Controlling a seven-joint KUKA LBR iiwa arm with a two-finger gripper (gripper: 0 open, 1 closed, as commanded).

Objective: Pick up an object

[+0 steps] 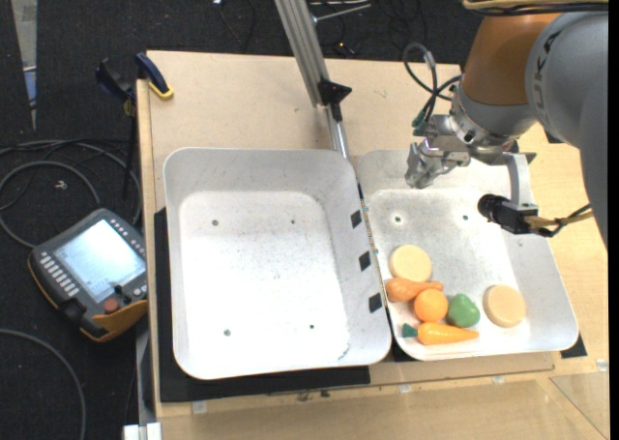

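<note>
End effector [423, 175] poised over the far edge of the right bin [542, 264], carrying nothing; whether it is open cannot be told. All candidate objects lie well below it, near the bin's front: a pale round slice [410, 262], an orange ball [430, 306], a green piece [464, 310], a carrot [445, 334] and a second pale disc [504, 305]. Picking has not yet begun; approach, grasp and lift remain.

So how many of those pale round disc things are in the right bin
2. One pale disc lies at the left of the cluster in the right bin, above the orange pieces. The other lies at the cluster's right end, beside the green piece. None looks hidden.
</note>
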